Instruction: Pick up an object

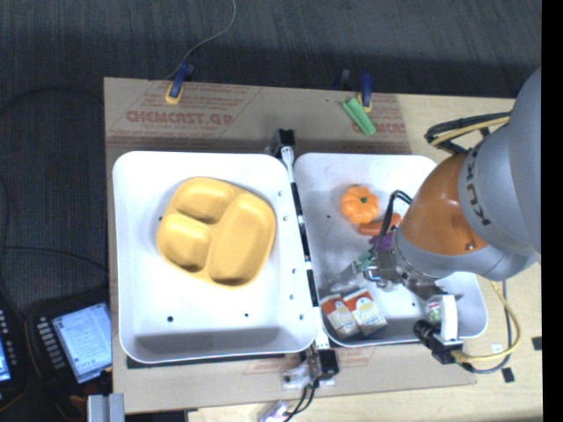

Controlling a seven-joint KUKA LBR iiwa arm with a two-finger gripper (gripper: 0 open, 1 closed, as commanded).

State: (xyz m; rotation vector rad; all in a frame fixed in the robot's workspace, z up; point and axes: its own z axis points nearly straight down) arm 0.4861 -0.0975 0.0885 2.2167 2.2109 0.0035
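In the left bin (132, 236) lies a yellow divided dish (215, 231), upside down as it seems, near the middle and apart from all walls. It is wide and smooth, so I judge it a poor choice for two fingers.

In the right bin (422, 167) there is a small orange pumpkin (360, 204) in the upper part, and two small red-and-white cartons (354, 315) touching each other against the near wall. The gripper (376, 266) hangs between them, low over the bin floor, with the pumpkin just beside it above and the cartons near below. Whether the jaws stand wide or narrow I cannot tell, because the wrist covers them; nothing is seen between them.

To do this step well, I think the arm should centre over one thing only. The cartons sit close to the wall, so a finger may strike the rim; the pumpkin has free space around it but is round and may roll away.
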